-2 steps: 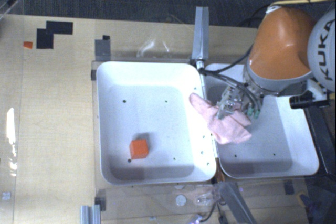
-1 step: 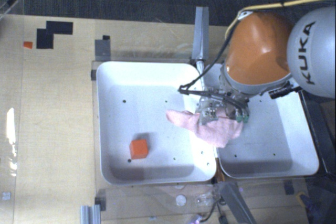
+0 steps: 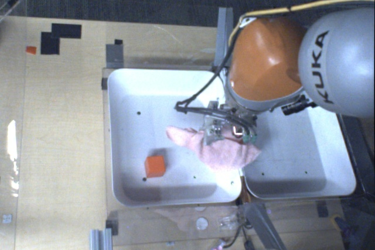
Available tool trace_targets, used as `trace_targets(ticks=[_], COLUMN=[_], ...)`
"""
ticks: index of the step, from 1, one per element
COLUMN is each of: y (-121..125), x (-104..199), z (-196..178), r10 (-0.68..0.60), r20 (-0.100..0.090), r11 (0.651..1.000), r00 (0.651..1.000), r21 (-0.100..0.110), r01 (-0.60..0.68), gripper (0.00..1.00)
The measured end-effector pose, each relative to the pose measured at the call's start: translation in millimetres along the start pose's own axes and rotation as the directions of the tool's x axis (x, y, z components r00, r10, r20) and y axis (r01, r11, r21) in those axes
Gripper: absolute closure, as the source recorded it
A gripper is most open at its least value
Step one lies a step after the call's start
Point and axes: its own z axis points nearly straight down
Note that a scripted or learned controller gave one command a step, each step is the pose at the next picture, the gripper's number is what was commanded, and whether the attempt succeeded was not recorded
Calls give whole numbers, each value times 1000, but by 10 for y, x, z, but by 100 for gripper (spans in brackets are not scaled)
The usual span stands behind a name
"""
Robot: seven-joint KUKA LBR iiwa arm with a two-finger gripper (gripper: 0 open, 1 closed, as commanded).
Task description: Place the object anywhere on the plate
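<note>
The arm [image 3: 293, 61] reached in over the left bin [image 3: 126, 126], and its end effector [image 3: 229, 130] sat low, right on the upper edge of a pink cloth [image 3: 220, 152]. The cloth lay crumpled at the right side of that bin, one end stretched toward the bin's middle and the other end hanging over the wall into the right bin [image 3: 328, 178]. An orange block [image 3: 155, 166] rested left of the cloth and below it, well apart, near the bin's front left corner.

Which thing was "the object" I cannot say for sure; the end effector was at the cloth, so prob. the cloth. The step looked like the grasp itself, or just after closing. No plate was recognisable to me, so the target place is unclear.

Whether the end effector was wide or narrow, I cannot tell: the orange band and wrist covered it from above, and cables plus small metal parts made that spot confusing. Also unclear if any cloth was really between them.

Next move, in my judgement: get a firm pinch on the cloth, lift straight up w/o dragging it on the bin wall, then carry it to the plate.
</note>
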Motion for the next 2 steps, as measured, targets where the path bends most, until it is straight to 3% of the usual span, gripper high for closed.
trace_targets(ticks=[1,2], y=[541,538], x=[-56,-57], z=[-11,-13], r10=[2,3], r20=[-1,0], r11=[1000,1000], r00=[1000,1000], r21=[-1,-1], r01=[-2,-3], gripper=[100,0])
